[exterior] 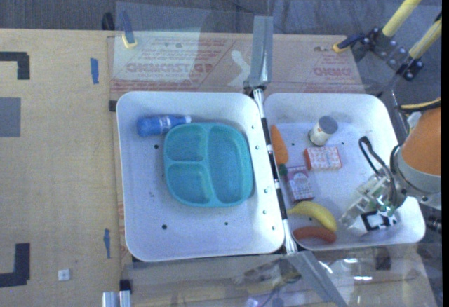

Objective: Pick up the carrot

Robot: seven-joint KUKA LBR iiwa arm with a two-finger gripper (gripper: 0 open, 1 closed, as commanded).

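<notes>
Bins come first: the left bin [133, 179] carries a teal divided plate [208, 163] in its middle and a blue bottle [160, 124] near its far left corner. The right bin [365, 106] is crowded. The gripper [366, 206] hangs low near its near right corner; how its jaws stand I cannot tell. The carrot [279, 144] lies along the left wall of this bin, well apart from the gripper. I judge the wall may block one side of the grasp, and the banana [313, 214], the red sausage [313, 234] and two small cards [312, 171] lie on the way, so a wrong item could be taken.
</notes>
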